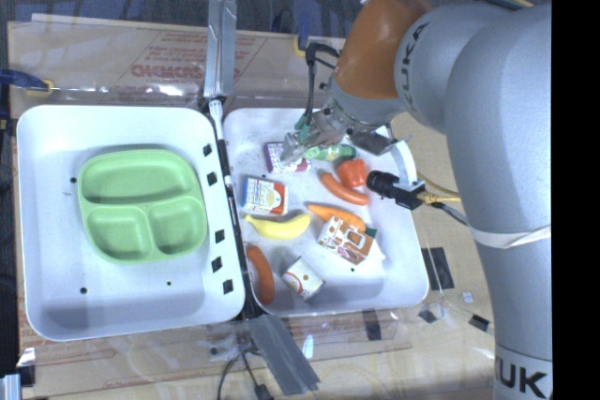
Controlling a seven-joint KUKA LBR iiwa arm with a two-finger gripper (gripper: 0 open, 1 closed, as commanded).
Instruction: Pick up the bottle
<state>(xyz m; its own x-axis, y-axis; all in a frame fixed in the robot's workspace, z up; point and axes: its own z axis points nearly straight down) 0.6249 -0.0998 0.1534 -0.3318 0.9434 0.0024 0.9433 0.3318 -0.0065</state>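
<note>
The arm (487, 70) at the right of the frame is grey, with an orange band (380, 47) above the wrist. Both bins are white: the left bin (47, 201) carries a light green divided plate (142, 204), while the right bin (408, 267) holds a yellow banana (277, 225), an orange carrot (330, 212), a red pepper (352, 171), a white carton with red and blue print (263, 195), and a brown-red sausage (262, 274). The bench (122, 56) is tan with faded red lettering.
</note>
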